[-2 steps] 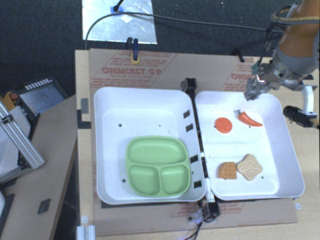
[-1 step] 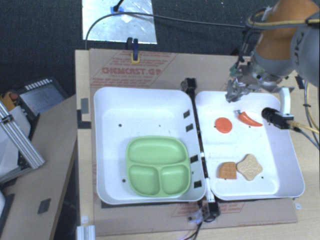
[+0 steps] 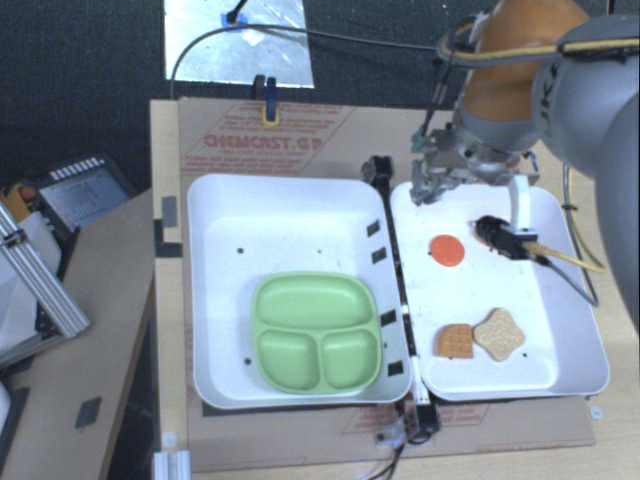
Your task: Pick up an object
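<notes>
progress looks nil: the gripper [image 3: 428, 190] hangs over the right bin's [image 3: 575, 363] far-left corner, whether apart or together i cannot tell, while red disc [image 3: 447, 250], waffle piece [image 3: 455, 341] and tan cracker [image 3: 498, 334] lie untouched.

Left bin [image 3: 215, 268]: shallow, white, holds a green divided plate.
Green plate [image 3: 316, 330]: three compartments, one long at the far side and two smaller ones nearer the camera; lies in the bin's near right part.
Brown board [image 3: 262, 140]: lies under both bins, with red printed lettering on its far edge.
Yellow and black clamp [image 3: 268, 101]: grips the board's far edge, left of centre.
Shiny metal sheet [image 3: 238, 26]: on the dark floor beyond the bench, with a blue tape patch.
Aluminium rail [image 3: 38, 276]: slanted, at the left edge.
Dark device [image 3: 82, 196]: on the side table at left.
</notes>
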`<action>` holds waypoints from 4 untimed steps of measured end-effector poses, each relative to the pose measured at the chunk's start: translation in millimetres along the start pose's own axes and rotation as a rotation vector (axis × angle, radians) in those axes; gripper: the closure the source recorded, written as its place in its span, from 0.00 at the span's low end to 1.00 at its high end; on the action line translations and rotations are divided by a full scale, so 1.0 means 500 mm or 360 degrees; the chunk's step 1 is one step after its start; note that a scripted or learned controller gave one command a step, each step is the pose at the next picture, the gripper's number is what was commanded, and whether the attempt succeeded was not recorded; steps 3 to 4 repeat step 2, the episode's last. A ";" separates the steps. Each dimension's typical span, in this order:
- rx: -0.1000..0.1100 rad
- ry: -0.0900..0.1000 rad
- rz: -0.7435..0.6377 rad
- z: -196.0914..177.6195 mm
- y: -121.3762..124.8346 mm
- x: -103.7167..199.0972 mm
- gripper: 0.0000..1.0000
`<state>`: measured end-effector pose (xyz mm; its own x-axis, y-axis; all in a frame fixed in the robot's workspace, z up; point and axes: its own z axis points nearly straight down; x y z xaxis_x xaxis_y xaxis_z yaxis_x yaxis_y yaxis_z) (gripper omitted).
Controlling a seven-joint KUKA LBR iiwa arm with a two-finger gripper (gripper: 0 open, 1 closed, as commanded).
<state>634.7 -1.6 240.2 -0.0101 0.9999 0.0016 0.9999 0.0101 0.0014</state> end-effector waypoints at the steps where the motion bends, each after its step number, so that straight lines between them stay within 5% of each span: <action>1: 0.0001 0.0000 0.0001 -0.007 -0.017 0.097 1.00; 2: 0.0002 0.0000 0.0001 0.025 -0.024 0.212 1.00; 4: 0.0002 0.0000 0.0001 0.025 -0.024 0.212 1.00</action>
